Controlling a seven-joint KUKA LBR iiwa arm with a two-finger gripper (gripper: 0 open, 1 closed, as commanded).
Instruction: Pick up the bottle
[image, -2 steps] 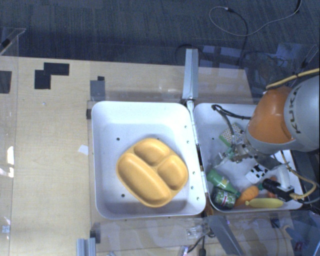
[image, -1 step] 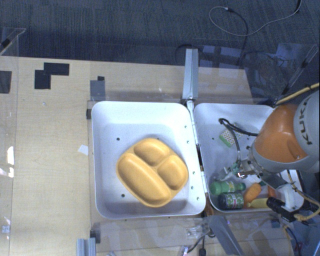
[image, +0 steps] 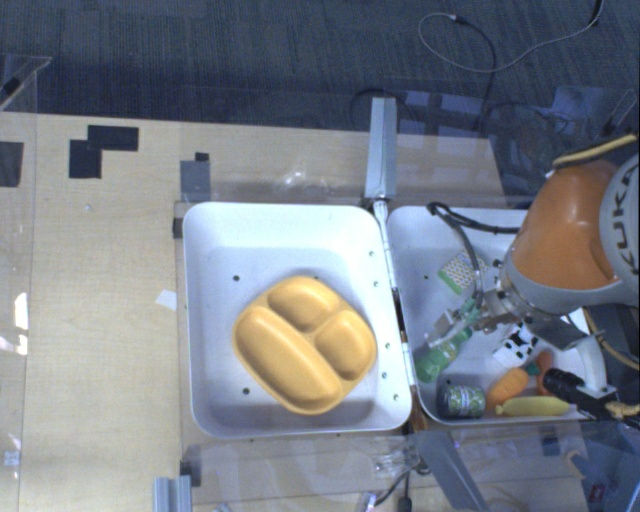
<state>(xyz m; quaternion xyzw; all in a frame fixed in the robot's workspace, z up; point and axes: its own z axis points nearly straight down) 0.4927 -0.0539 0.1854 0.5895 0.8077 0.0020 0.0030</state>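
Observation:
The bottle (image: 440, 352) is a clear green plastic one. It lies tilted in the right bin (image: 415, 245), near that bin's left wall, with its wider green end toward the front. My gripper (image: 480, 314) hangs low over the bottle's upper right end, under the grey wrist and the orange band (image: 565, 235). The wrist and cables hide where the gripper meets the bottle, so I cannot make out any contact.
Along the right bin's front lie a green can (image: 461, 400), a carrot (image: 512, 383) and a banana (image: 530, 406). A black-and-white patterned piece (image: 518, 346) and a green checkered packet (image: 458, 270) lie nearby. The left bin (image: 215, 240) holds a yellow divided plate (image: 305, 343).

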